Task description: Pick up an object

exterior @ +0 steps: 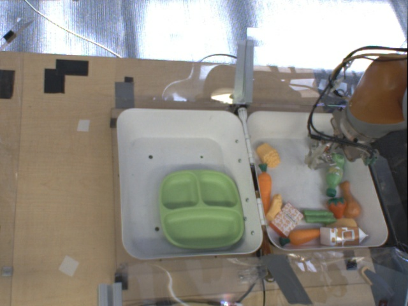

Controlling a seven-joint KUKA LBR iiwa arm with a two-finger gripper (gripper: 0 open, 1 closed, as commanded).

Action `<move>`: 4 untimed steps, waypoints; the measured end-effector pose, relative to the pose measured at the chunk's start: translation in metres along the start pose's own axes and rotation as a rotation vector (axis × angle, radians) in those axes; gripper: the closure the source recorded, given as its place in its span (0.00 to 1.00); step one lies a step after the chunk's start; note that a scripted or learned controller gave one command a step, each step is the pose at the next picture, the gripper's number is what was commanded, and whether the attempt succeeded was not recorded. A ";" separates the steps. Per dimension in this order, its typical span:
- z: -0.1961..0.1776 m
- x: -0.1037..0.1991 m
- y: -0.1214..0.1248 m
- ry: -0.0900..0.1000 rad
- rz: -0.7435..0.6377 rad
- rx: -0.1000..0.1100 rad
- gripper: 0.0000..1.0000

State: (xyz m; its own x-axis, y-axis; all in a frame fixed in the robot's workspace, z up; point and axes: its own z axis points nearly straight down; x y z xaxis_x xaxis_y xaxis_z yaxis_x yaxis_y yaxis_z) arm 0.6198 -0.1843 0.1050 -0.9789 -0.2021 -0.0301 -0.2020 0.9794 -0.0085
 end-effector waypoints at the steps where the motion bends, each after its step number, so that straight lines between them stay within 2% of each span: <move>1: -0.013 -0.003 0.000 -0.011 -0.001 0.003 1.00; 2: -0.027 -0.007 -0.001 -0.023 -0.001 0.007 1.00; 3: -0.027 -0.007 -0.001 -0.022 -0.001 0.006 0.00; 4: 0.016 0.015 -0.012 0.017 0.090 -0.004 0.00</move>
